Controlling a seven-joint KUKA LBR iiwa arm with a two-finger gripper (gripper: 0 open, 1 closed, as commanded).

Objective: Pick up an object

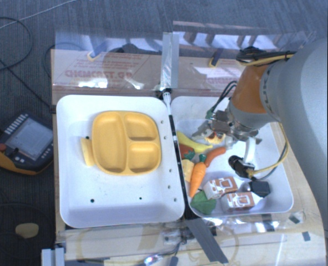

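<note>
The right bin (280, 190) holds toy food: a yellow banana (192, 142), an orange carrot (197, 172), a smaller red-orange piece (215, 154), a green piece (203, 204) and two small brown-and-white cartons (220, 186) (240, 201). My gripper (210, 128) reaches down into the back of this bin, just above the banana's right end. The grey wrist with its orange band (251, 93) hides the bin's far right part. Nothing is visibly held.
The left bin (75, 193) carries a yellow divided plate (126, 142) and a small yellow strip (86, 152) beside it. A black cable (247, 170) loops from the wrist over the right bin. A handheld pendant (20, 143) lies on the floor at the left.
</note>
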